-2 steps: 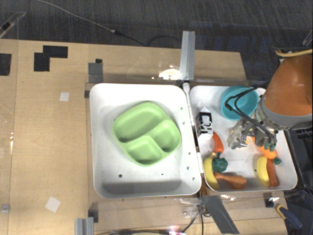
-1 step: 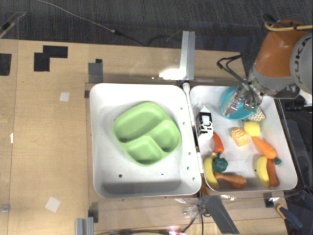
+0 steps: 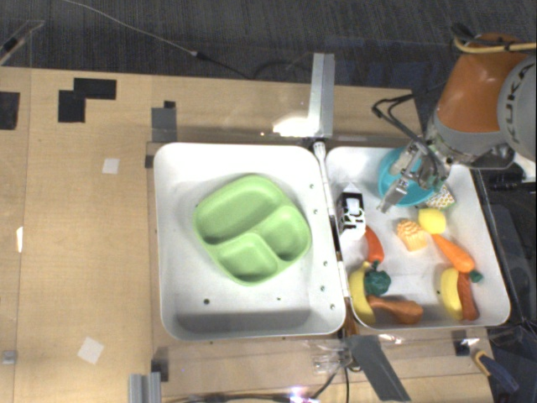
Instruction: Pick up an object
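- Teal plastic, the small bowl (image 3: 398, 180) sits directly under the end effector (image 3: 406, 181), in the far part of the right bin (image 3: 487, 250); from this slanted view I cannot tell how wide the end effector stands or whether it has hold of anything.
- Likely light, rigid and smooth; I judge the thin rim the best hold, one finger inside and one outside, since the curved wall could slip.
- Just nearer than the end effector lie a yellow lemon (image 3: 431, 220) and an orange cube (image 3: 409, 234), both small, probably hard toy pieces.
- Further toward the camera, an orange carrot (image 3: 453, 253) tapers, so its thicker middle suits a grasp.
- Well to the end effector's left, a green divided plate (image 3: 252, 228) lies in the left bin (image 3: 180, 300).
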You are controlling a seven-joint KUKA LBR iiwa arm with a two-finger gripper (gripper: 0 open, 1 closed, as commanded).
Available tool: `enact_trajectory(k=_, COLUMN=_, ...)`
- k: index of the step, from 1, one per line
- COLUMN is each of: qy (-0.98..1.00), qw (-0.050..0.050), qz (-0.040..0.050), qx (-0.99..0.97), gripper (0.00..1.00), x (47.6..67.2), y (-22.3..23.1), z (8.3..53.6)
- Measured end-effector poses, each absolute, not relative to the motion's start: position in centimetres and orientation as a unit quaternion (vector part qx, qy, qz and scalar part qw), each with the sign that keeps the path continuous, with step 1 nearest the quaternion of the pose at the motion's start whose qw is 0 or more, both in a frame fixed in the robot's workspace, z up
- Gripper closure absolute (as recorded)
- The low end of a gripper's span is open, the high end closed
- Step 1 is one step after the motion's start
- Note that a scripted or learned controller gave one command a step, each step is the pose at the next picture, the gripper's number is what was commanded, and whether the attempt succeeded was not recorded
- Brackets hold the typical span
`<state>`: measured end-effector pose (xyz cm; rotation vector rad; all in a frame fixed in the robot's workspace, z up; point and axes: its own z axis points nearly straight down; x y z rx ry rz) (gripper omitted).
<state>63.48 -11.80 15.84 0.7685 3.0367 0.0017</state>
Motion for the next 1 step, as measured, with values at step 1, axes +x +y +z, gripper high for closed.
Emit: enact_trajectory(k=1, qy=0.961, qw=0.007, qz=0.0006, qx=0.277, gripper=0.0, x=56.61, y=-15.03, z=8.93)
